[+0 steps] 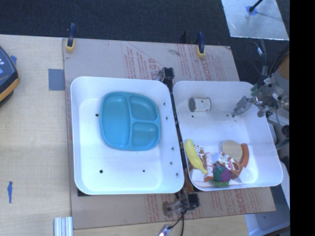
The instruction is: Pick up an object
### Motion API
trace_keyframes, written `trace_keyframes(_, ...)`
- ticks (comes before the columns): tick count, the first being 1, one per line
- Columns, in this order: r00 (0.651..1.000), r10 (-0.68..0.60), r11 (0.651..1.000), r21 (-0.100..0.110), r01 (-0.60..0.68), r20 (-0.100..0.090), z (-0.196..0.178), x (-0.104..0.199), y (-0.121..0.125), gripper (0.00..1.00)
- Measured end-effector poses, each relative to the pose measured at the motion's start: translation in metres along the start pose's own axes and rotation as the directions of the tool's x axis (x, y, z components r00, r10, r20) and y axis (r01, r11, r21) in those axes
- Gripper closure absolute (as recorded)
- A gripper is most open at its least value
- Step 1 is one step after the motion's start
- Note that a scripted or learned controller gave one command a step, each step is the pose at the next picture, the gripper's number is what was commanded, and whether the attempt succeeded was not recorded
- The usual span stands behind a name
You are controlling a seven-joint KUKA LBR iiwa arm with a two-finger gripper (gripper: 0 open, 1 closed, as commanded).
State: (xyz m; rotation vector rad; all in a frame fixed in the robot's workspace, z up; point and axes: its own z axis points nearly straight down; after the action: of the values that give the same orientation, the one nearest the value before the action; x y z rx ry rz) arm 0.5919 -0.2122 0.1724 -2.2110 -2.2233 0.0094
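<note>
My gripper [249, 112] hangs over the right bin [256, 132], near its far right side, and is open with nothing between its fingers. One grey finger [240, 106] points down and left towards the bin floor. A small grey-and-white cylinder [199, 104] lies on its side in the far part of that bin, to the gripper's left. Along the bin's near wall are a yellow banana [194, 156], a tan disc [230, 147], a red-brown sausage shape [244, 154] and a purple-and-green toy [221, 174], crowded together.
The left bin [83, 171] bears a blue divided plate [130, 121]. Both bins rest on a cardboard sheet [142, 58] clamped to the bench. A dark device [6, 75] sits at the left edge.
</note>
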Motion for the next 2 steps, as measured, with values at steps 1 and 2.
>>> trace_keyframes(1, 1.000, 0.000, 1.000, -0.002, 0.000, 0.000, 0.083, 0.001, -0.050, 0.00)
trace_keyframes(2, 1.000, -0.002, 1.000, -0.004, 0.002, 0.000, 0.082, 0.053, -0.003, 0.00)
